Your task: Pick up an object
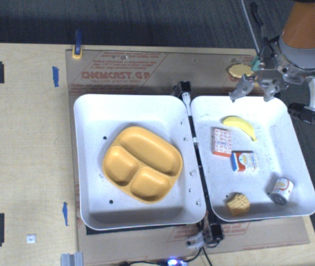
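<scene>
My gripper (254,91) hangs above the far edge of the right bin (298,148), its two fingers spread apart with nothing between them. Below it in that bin lie a yellow banana (240,127), a small red-and-white carton (221,142), a little box with blue and orange print (244,161), a silver can on its side (280,190) and a tan waffle-like piece (237,203). The banana is the nearest object to the gripper, just in front of it.
The left bin (88,148) holds a large yellow divided tray (141,163). A black divider clamp (184,88) sits between the bins at the far side. A round tan disc (238,70) lies on the bench behind the right bin.
</scene>
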You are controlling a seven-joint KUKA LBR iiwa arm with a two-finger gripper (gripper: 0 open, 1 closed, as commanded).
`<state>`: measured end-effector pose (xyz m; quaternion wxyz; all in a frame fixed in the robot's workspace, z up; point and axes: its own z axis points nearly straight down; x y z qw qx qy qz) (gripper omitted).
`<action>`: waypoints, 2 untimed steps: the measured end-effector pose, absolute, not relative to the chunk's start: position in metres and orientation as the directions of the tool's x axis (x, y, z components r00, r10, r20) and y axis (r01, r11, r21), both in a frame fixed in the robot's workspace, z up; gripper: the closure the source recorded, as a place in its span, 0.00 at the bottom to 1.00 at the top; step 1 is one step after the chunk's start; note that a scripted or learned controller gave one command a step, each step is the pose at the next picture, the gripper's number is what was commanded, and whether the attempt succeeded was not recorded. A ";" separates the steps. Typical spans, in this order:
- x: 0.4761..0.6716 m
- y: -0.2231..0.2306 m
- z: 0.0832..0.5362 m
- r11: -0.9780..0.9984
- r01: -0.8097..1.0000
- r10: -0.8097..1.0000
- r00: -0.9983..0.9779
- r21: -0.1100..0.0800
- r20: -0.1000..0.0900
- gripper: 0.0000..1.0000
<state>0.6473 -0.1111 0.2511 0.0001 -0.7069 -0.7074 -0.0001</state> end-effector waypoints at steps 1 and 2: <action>0.620 -0.118 0.111 -0.001 1.000 1.000 0.001 -0.001 0.000 0.00; 0.563 -0.140 0.090 0.000 1.000 1.000 0.000 0.012 0.000 0.00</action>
